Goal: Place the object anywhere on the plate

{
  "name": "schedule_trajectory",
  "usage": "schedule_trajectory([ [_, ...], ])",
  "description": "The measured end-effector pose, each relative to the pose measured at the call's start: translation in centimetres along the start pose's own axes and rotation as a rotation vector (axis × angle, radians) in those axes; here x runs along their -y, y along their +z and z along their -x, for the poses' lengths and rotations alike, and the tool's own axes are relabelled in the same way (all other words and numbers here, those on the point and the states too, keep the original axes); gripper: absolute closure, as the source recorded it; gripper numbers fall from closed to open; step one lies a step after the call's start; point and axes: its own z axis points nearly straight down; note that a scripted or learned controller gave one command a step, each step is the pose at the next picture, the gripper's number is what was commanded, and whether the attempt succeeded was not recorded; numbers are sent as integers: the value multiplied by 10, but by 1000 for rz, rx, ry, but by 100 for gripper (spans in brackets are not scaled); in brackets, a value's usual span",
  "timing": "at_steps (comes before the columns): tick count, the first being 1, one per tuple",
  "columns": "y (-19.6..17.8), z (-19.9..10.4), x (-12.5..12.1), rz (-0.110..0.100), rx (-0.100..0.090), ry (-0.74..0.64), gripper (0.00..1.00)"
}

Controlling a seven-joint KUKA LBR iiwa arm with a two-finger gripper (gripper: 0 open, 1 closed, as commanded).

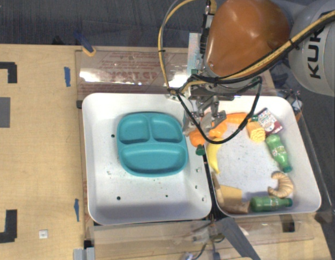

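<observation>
Cables (221, 134) loop down from the orange-banded wrist (246, 34) and cross in front of the gripper (207, 124), so whether it is released, clenched or grasping anything cannot be told. The gripper hangs over the inner edge of the right bin (305, 161), just right of the teal divided plate (152, 143), which lies alone in the left bin (102, 188).

Right of the plate, directly under the gripper, lies a toy carrot (221, 124); its orange body runs out to the right, and its near end is half hidden by metal and black cable. Just below it a yellow banana (213, 157) lies along the bin's inner wall, its upper end lost under the carrot.

Farther right of the plate sit a corn cob (257, 132), a small red-and-white packet (270, 121) and a green bottle (278, 150). Lower in that bin are a croissant (282, 184), a second green bottle (270, 202) lying flat, and a tan block (231, 195) whose kind is hard to make out. The arm's grey upper body (319, 42) is cut off at the top right.
</observation>
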Motion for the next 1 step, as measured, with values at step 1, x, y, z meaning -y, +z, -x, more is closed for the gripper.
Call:
schedule_trajectory([
  [1,1,-2,0,2,-1,3,0],
])
